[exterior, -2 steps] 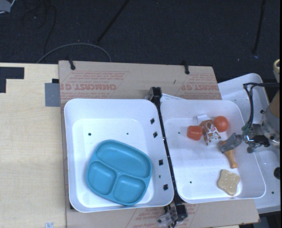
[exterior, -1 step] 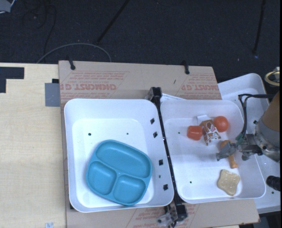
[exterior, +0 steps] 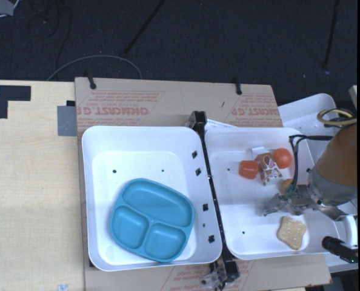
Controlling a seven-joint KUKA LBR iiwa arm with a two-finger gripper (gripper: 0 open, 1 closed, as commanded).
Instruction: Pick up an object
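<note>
one gripper [exterior: 277, 206] blurred, arm [exterior: 340, 162] cropped

A blue divided tray [exterior: 152, 219] lies in the left bin [exterior: 107, 144].

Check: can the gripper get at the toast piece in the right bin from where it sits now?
Probably yes. The toast piece lies flat by itself near the right bin's front edge, nothing on it. The gripper is just up-left of it, with the orange items farther back, out of the way.
</note>
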